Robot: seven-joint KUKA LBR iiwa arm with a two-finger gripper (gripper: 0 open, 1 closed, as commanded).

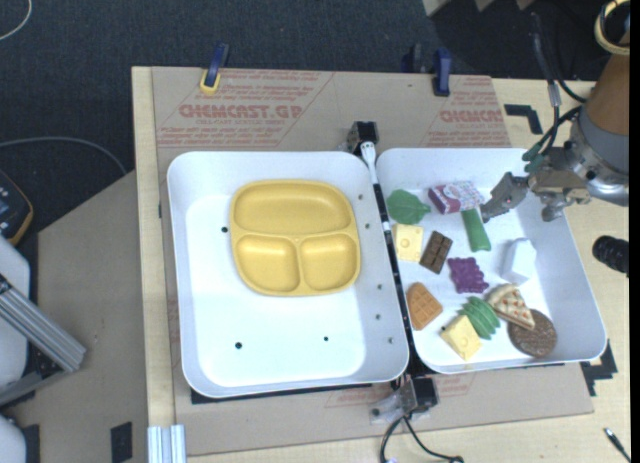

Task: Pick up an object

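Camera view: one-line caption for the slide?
Gripper over the right white bin of small toy foods, near a green stick-shaped piece; yellow three-compartment plastic tray in the left white bin.

toy foods (pixel 466 276) crowd the right bin (pixel 583 281); open floor surrounds the yellow tray (pixel 295 234).

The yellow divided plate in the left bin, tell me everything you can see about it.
The yellow divided plate is a rounded-corner tray of what looks like matte moulded plastic, with three wells: one wide compartment across the far side and two smaller ones side by side nearer the camera. All three look bare. It lies flat and right way up on the floor of the left bin, in the far half, slightly toward the right bin. Nothing touches it apart from the bin floor under it.
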